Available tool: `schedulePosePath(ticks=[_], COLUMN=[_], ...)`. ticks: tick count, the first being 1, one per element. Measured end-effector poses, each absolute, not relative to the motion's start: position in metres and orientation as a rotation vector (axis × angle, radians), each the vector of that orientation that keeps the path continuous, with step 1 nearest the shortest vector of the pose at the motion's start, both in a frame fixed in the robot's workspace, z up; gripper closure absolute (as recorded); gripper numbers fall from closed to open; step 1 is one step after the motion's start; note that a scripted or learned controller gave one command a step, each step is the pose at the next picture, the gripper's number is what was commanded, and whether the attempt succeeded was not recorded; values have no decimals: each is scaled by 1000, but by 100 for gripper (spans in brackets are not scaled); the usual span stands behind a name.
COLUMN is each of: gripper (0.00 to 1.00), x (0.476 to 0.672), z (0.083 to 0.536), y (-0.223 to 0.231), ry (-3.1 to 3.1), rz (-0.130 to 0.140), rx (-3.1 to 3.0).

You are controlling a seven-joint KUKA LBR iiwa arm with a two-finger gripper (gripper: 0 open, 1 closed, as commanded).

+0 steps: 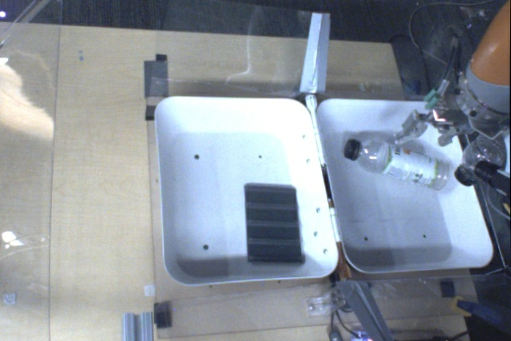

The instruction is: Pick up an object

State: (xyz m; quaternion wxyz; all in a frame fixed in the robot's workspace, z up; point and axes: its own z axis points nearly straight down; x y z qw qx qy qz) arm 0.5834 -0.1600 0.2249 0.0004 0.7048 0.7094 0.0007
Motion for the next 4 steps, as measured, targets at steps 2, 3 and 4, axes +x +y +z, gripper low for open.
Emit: schedulePosePath(ticks=[2,3,4], gripper=[0,0,0], x=[612,595,571], z=[88,118,89], y=[-148,-188,-197], ry=[1858,2116,2301], rz=[10,7,11], rx=[2527,2315,2126])
